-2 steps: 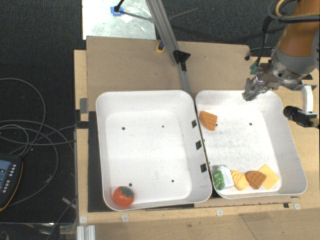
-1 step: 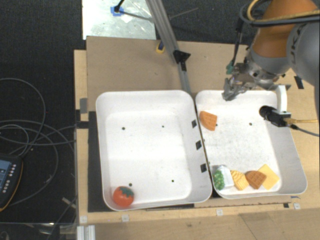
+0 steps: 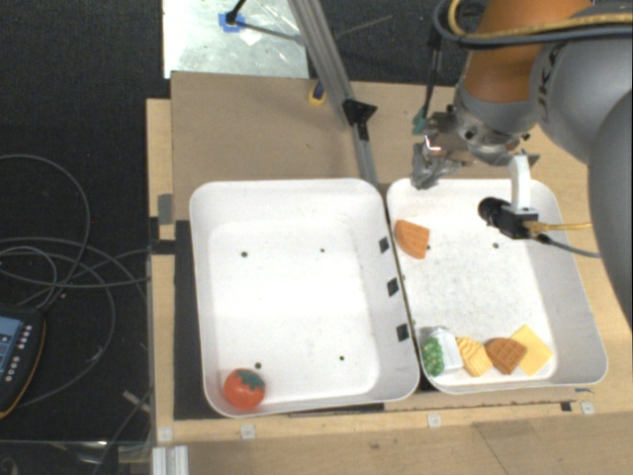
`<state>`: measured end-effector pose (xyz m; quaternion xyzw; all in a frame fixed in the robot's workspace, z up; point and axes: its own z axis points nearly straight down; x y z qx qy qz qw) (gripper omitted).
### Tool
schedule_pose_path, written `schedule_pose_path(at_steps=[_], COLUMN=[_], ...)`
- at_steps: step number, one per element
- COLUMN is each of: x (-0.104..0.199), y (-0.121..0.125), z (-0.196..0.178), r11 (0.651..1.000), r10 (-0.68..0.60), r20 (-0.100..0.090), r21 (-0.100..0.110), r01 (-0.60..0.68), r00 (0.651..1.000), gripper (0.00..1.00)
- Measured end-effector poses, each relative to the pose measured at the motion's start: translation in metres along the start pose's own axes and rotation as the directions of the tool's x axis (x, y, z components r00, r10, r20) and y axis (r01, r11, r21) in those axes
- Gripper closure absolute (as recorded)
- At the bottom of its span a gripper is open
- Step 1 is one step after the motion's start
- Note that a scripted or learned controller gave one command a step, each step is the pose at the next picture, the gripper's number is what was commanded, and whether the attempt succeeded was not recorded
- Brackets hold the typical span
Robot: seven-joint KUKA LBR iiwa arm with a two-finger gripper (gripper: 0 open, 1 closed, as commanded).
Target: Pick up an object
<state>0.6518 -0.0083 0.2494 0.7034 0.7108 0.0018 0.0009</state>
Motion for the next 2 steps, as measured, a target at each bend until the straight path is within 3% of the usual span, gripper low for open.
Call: schedule_pose_path(at_steps=[2], x=[0.093], y=[0.012], z=[0.021], r11=[1.000], r10=[0.000], r20=[0.000], r21=[0.002], r01=[0.000], r00=[1.000], gripper=[1.00])
